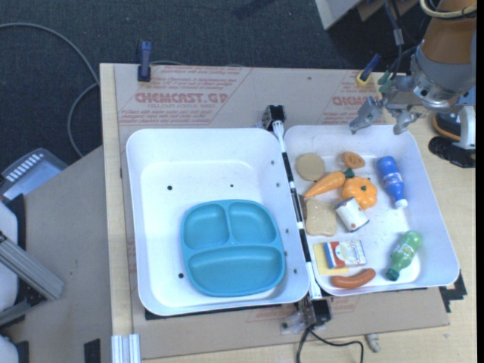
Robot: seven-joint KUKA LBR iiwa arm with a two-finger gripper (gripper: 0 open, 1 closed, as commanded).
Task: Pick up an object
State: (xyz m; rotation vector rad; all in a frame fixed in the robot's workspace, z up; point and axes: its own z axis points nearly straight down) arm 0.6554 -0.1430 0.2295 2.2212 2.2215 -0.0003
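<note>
**Gripper poised open above the toy-food bin**

Cardboard-topped bench [189, 89] carries 2 white bins. Left bin [151, 157] holds a blue divided plate [232, 246]. Right bin [431, 225] holds toy food: carrot [325, 184], blue bottle [390, 178], green bottle [404, 252], sausage [352, 280]. At that bin's far edge the gripper [384, 122] hangs with fingers spread, grasping nothing.

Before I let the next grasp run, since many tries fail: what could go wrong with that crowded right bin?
1. The carrot, orange fruit and white can lie packed together; closing there could catch two or knock one aside.
2. The gripper hangs open over the right bin's far rim and could clip it coming down.
3. The blue bottle and green bottle lie on their sides and may roll away.
</note>
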